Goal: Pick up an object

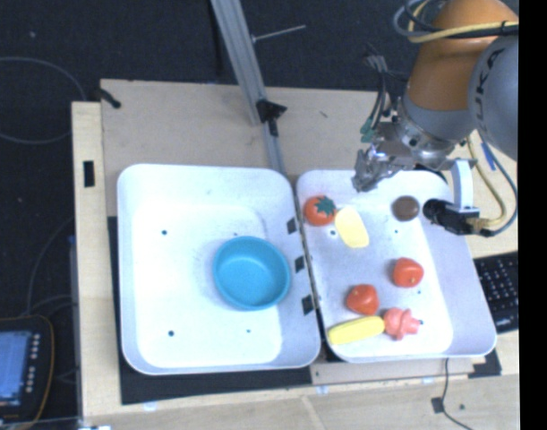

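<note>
My gripper (366, 176) hangs over the far edge of the right bin (461, 325), with nothing seen between its fingers. Just below it lie a pale yellow block (351, 227) and a red tomato with a green top (319, 210). A brown round piece (405, 208) sits to the gripper's right. Nearer the front lie two red round fruits (407, 271) (363, 299), a yellow banana-like piece (354, 331) and a pink toy (400, 322).
The left bin (148, 195) holds a blue bowl (250, 272). A grey metal post (242, 56) slants down from the top to the gap between the bins. A keyboard (497, 285) lies at the right edge of the bench.
</note>
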Controlling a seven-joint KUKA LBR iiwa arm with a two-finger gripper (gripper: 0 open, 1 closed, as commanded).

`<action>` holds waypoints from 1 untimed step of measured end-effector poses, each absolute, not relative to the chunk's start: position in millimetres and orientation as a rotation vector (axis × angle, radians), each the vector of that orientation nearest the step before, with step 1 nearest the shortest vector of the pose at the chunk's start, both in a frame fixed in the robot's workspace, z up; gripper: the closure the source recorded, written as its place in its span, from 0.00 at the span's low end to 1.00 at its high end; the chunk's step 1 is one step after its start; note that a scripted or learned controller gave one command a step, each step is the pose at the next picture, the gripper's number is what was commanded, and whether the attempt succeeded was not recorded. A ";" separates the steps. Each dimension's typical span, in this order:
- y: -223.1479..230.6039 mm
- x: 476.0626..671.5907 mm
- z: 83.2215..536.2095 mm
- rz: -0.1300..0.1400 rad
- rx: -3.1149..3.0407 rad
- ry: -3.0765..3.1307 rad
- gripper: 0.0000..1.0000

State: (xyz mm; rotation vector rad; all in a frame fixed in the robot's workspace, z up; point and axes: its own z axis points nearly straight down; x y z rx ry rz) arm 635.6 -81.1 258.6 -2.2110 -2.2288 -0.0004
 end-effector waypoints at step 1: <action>-37.5 608.0 260.8 0.001 -2.210 -2.227 1.00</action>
